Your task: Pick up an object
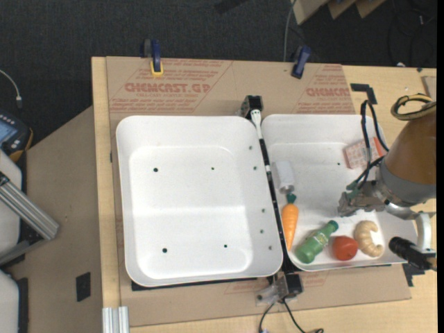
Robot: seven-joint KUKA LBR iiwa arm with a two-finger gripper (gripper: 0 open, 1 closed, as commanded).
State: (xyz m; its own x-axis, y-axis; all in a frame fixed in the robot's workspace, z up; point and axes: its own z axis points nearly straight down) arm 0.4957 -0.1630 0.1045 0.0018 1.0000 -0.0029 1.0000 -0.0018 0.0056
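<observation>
— Carrot [289, 222]: lying in the right bin [312, 134], close along the left wall, leafy end pointing away from the front rim, green bottle [317, 241] just beside the tip.
— Handling?
— Probably a light, stiff plastic toy. Smooth, so likely to slip along the taper.
— Where to grip?
— Best across the thick upper half, crosswise, minding the wall.
— And the gripper [357, 201]?
— Over the bin's right part, near the tomato [345, 248], apart from the carrot. Cannot tell how wide.
</observation>
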